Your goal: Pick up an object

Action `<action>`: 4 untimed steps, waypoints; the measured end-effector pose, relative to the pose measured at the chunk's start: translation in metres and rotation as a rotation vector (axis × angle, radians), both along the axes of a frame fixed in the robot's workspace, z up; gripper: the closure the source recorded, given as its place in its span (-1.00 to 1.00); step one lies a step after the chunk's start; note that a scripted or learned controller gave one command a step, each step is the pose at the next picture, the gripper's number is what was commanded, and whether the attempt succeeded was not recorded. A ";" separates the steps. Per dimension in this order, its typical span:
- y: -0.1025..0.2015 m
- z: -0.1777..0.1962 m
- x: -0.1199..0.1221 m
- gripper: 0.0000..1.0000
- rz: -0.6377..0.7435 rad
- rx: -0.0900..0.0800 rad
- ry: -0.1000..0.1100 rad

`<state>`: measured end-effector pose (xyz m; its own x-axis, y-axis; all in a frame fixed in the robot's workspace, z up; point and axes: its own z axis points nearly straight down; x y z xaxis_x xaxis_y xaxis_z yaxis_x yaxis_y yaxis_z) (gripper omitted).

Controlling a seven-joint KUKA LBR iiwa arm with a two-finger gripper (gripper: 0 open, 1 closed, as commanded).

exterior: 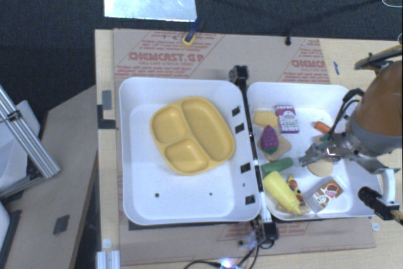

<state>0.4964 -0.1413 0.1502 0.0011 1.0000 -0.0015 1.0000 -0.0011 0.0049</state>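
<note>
Several toys are crowding the right bin [327, 92]: purple grape bunch [269, 138], yellow banana [282, 192], snack packet [325, 193]. Claw [317, 155] is hovering over a tan disc [321, 167]; can't tell its spread. Risk: it's nudging neighbours or closing on nothing.

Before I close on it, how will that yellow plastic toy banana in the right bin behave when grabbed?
The yellow plastic toy banana looks smooth and glossy, so it may slip. Its curved, tapered shape could pivot or roll if pushed. It lies close against the green toy vegetable and the right white bin wall, so it will probably nudge neighbours.
</note>
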 end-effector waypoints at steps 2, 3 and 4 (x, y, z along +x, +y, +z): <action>0.002 0.075 -0.004 1.00 0.005 0.000 0.000; 0.048 0.084 0.030 1.00 0.011 0.002 -0.001; 0.080 0.078 0.049 1.00 0.010 0.002 0.001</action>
<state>0.5452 -0.0615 0.2282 -0.0084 1.0000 0.0006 1.0000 0.0084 0.0038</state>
